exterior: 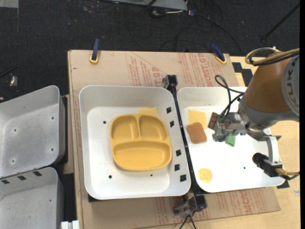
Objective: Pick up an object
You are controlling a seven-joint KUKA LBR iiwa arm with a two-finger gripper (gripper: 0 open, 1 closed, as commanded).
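Your gripper (223, 133) hangs over the right bin (238, 173), just beside a green block (231, 140); you can't tell its state. The block looks small, light and stiff, so pinch its flat sides
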